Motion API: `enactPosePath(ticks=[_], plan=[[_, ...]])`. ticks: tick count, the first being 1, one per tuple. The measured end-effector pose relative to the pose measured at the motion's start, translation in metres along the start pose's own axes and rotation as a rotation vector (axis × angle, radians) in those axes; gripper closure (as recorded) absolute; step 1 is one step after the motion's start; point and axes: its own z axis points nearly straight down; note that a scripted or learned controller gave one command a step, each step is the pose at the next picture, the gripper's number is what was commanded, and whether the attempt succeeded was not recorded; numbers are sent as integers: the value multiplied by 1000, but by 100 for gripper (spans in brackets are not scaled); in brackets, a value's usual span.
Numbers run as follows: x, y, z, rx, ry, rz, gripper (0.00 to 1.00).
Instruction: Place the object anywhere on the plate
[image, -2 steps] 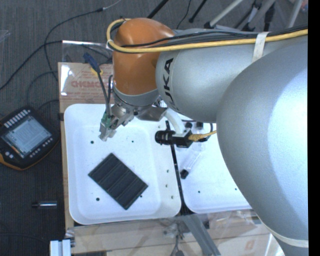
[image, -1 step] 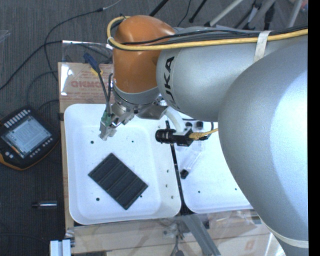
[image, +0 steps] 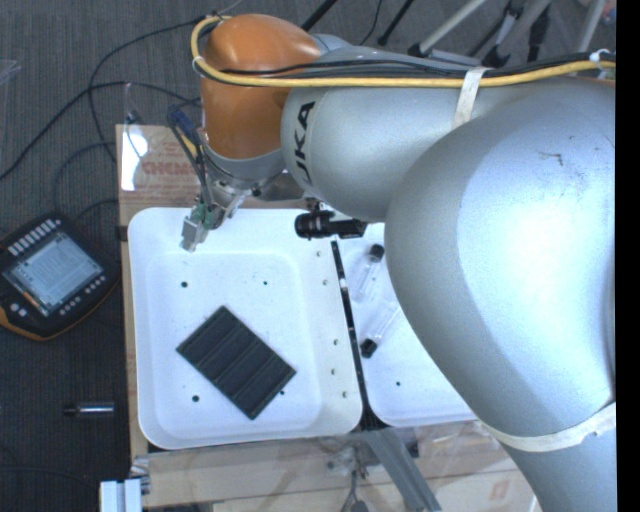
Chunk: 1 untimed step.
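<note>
We saw the grey arm's gripper (image: 193, 232) over the left white bin (image: 150, 300) – can't tell its grip – well apart from the dark ribbed rectangular plate (image: 236, 361); a release there prob. misses.

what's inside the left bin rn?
In the left bin a dark ribbed rectangular plate lies flat near the front. The pincer hangs over the bin's back left corner. The bin's back right corner is covered by the arm.
</note>
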Motion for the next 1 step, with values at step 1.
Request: enactPosePath(ticks=[1], plan=[[30,-14,-107,-2,-1,-191,100]])
